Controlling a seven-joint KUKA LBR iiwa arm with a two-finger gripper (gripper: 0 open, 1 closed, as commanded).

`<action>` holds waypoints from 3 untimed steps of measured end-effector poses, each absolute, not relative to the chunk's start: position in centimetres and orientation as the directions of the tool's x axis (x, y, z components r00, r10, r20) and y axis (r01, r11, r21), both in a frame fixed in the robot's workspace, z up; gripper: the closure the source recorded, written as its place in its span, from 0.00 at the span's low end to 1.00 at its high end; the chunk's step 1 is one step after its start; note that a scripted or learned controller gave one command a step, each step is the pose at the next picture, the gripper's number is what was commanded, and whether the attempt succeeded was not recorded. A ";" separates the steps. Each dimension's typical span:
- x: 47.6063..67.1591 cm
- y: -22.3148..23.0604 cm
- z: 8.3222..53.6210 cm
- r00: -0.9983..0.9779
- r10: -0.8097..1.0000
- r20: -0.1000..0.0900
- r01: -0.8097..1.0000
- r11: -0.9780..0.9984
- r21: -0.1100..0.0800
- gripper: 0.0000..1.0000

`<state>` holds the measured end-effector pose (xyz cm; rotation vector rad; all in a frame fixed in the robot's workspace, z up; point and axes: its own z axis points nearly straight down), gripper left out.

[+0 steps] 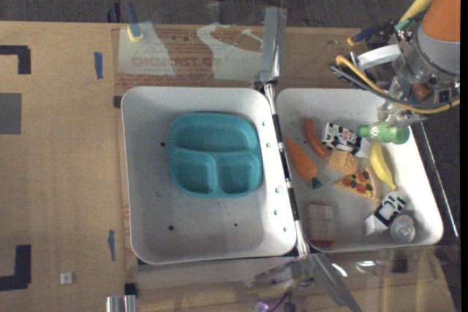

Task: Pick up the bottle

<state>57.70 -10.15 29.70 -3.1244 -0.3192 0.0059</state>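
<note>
A green bottle (385, 133) with a pale cap lies sideways in the upper right of the right bin (431, 186), its cap pointing left. My gripper (397, 125) comes down from the right edge onto the bottle's right half and is shut on it. The bottle's cap end hangs over the edge of a black-and-white carton (341, 136), and a banana (380, 166) lies just below the bottle.
The right bin also holds a sausage (316, 137), a carrot (301, 159), a pizza slice (358, 184), a brown square (319, 218), a second carton (390, 207) and a can (403, 229). A teal divided tray (215, 154) sits in the left bin (146, 179).
</note>
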 end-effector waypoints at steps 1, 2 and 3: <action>58.2 -11.3 25.4 0.975 0.222 -0.007 0.222 -0.975 -0.005 1.00; 52.7 -10.3 23.6 0.980 0.200 -0.006 0.200 -0.980 -0.005 1.00; 55.7 -8.5 29.4 0.979 0.205 -0.004 0.205 -0.979 -0.002 1.00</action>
